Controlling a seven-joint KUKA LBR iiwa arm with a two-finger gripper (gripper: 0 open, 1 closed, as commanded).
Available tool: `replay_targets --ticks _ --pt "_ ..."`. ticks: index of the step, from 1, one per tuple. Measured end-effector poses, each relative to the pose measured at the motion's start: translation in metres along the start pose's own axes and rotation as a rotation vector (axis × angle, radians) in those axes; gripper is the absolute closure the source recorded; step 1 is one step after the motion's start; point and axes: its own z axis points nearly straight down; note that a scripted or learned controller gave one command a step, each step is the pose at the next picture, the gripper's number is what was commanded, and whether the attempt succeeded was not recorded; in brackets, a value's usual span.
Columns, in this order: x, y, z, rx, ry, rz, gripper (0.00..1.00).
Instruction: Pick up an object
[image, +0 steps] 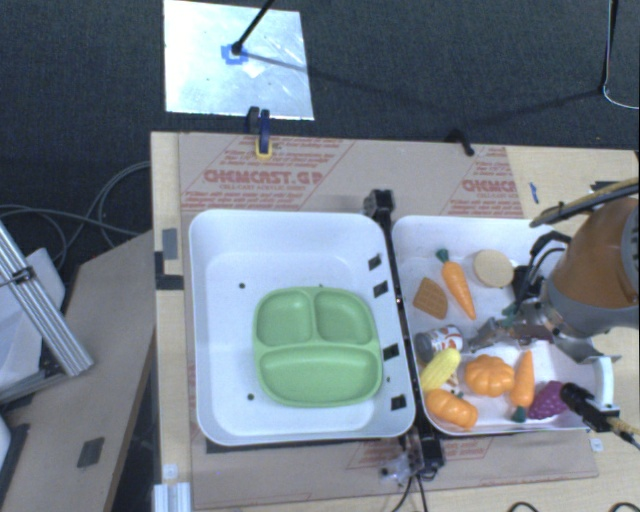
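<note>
The right bin (415, 238) holds several toy foods: a carrot (459, 284), a brown cracker (431, 298), a beige round biscuit (492, 268), a small can (437, 342), a yellow corn cob (441, 368), an orange pumpkin (488, 375), a second carrot (524, 378), purple grapes (546, 399) and an orange fruit (452, 409). My gripper (492, 334) hangs low over the bin's right middle, just above the pumpkin and right of the can. The grey and orange arm (598, 280) covers the bin's right side. I see nothing held.
The left bin (215, 240) carries a green divided plate (318, 345). A black divider with clips (388, 290) runs between the bins. Cardboard (300, 175) lies under both bins, and a metal frame (40, 310) stands at the far left.
</note>
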Motion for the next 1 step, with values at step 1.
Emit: replay_targets --ticks 1 --pt "-0.0005 -0.0012 -0.0098 0.003 0.000 0.001 1.00"
